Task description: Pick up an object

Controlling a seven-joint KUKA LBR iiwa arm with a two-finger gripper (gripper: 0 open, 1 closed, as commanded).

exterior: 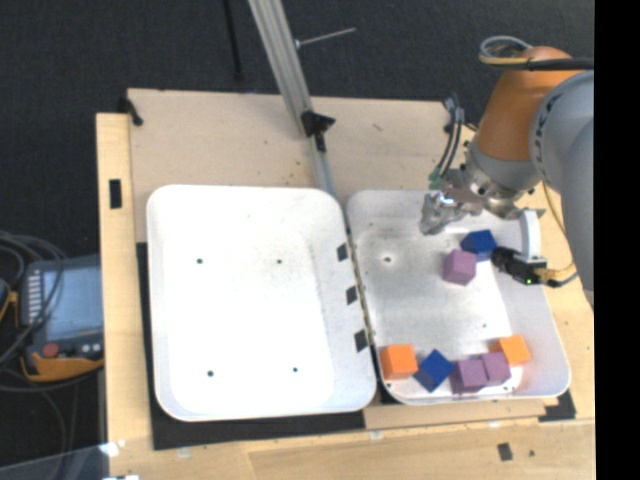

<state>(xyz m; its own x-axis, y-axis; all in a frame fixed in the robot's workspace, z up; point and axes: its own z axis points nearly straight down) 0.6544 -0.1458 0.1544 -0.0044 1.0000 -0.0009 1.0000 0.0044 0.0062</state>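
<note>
Hovering over the right bin (400, 298), gripper (437, 215) near a purple block (460, 267); finger state cannot be told.

No text, label, brand, number or sign could be read anywhere in the view. The small grey handheld screen unit (62, 303) at the left edge showed a pale display, but it was too small and blurred to make out any characters.
</note>
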